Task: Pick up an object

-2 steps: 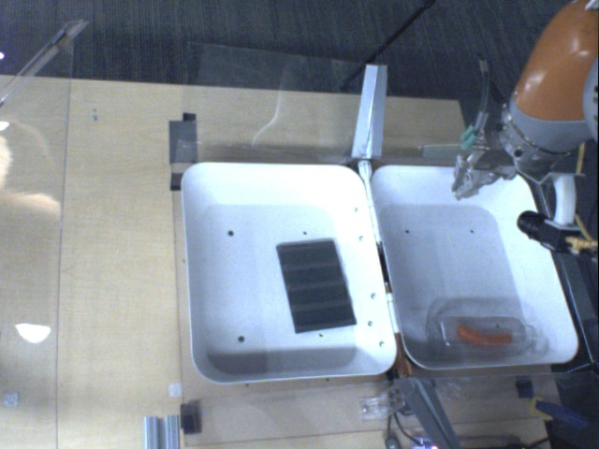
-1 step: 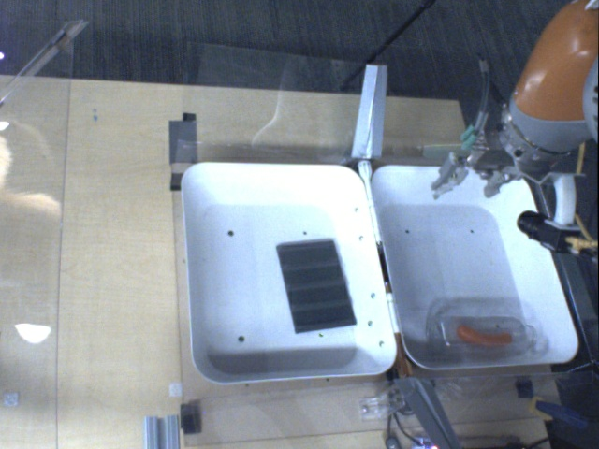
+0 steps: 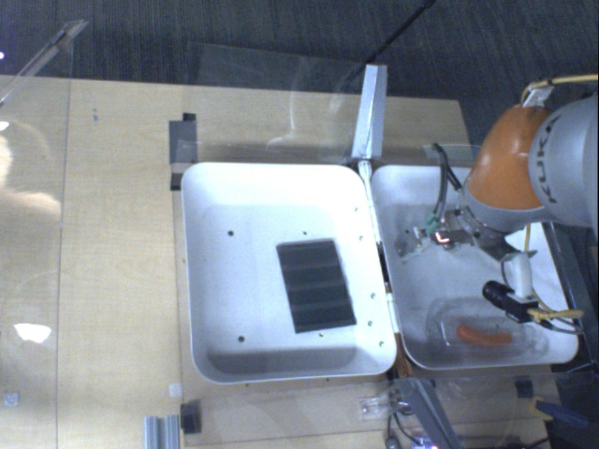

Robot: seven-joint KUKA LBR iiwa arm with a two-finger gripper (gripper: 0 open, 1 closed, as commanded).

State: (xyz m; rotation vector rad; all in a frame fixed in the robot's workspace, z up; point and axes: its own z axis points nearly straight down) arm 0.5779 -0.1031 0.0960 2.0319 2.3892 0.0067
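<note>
Nearest, along the front wall of the right bin (image 3: 412,204): a short orange-red stick (image 3: 484,336), lying flat and lengthwise to that wall, inside or under something clear (image 3: 449,318); cannot tell which.

Farther in, over the middle of the same bin: the hand (image 3: 440,237), at the end of the grey arm (image 3: 571,157) reaching in from the right, orange band (image 3: 504,166) just above the wrist. Stands apart from the stick, on its far side. Cannot tell whether the hand is spread or closed.

In the left bin (image 3: 234,204): a dark ridged slab (image 3: 316,285), flat near the middle, turned slightly against the walls and touching none of them.

Both bins close side by side on the pale wooden bench (image 3: 112,251). Farthest, at the back end of the seam between them: an upright metal post (image 3: 371,110).
</note>
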